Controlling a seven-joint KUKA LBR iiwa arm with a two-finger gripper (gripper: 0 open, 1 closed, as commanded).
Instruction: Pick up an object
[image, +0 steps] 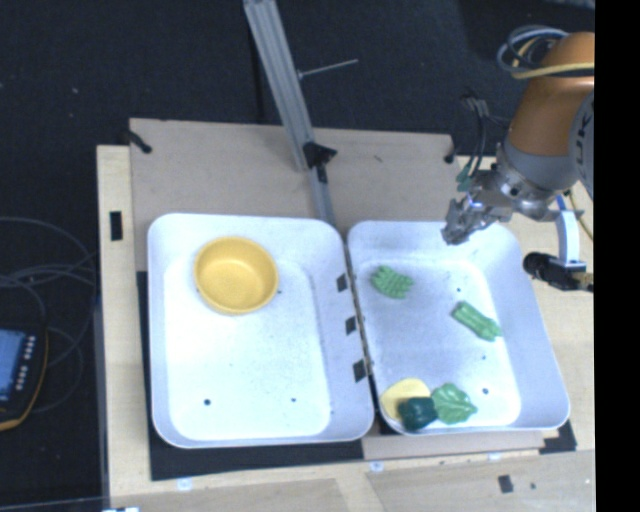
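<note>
Green plastic pieces lie untouched in the right bin (520, 300): a ridged green piece (391, 282) below and left of the end effector (458, 229), a long green piece (475, 321) just below it. Whether it is open I cannot tell (nothing shows in its grip). Judging by this, the pick has not begun.

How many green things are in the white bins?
4, all in the right bin: one ridged piece near the top left, one mid-right, a leafy one and a darker block at the bottom. More could hide underneath.
</note>
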